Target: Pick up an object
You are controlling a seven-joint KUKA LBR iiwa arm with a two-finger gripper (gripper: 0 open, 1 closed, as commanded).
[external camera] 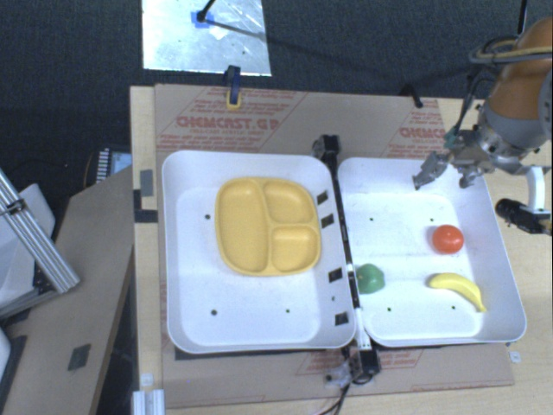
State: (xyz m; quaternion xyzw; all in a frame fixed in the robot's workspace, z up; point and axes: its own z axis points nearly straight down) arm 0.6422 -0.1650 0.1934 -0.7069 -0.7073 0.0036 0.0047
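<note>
In the right bin (406, 335) lie an orange-red round fruit (447, 239), a yellow banana (457, 290) near the front right, and a small green object (370, 278) by the bin's left wall. My gripper (447, 174) hangs over the far right corner of that bin, above and behind the red fruit. Its two fingers are spread apart with nothing between them.
The left bin (190, 318) bears a yellow divided plate (266, 226). A black clamp strip (341, 240) runs between the two bins. Cardboard (285, 115) lies under both, and a shiny metal sheet (206, 24) sits at the back left.
</note>
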